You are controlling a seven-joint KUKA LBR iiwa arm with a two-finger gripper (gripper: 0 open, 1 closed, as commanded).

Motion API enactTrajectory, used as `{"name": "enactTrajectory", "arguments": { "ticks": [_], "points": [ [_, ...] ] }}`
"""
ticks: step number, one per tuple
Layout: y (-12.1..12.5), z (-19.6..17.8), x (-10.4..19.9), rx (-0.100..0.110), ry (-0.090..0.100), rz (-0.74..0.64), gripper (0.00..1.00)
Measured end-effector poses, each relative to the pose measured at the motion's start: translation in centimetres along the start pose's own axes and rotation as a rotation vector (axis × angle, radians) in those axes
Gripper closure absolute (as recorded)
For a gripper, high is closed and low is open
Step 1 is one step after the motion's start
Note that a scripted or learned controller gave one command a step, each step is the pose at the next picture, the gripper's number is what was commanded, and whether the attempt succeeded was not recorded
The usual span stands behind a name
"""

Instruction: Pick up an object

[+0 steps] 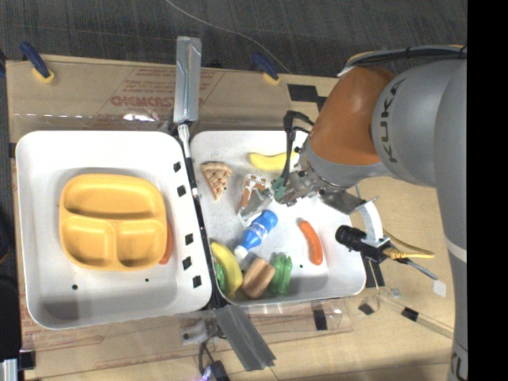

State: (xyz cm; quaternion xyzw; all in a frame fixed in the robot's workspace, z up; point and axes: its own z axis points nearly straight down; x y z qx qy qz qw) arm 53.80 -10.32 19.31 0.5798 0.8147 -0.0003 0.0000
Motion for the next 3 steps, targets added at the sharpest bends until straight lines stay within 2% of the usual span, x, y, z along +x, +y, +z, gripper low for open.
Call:
{"name": "enactTrajectory", "arguments": {
  "ticks": [1,2,3],
  "points": [
    [2.9,-0.2,5.2,0.001,0.000,-0.021,0.00],
    [2.4,0.3,7.3,0.005,0.003,-0.129,0.00],
    [-4.1,0.3,5.8,0.004,0.002,0.027,0.00]
  ]
}}
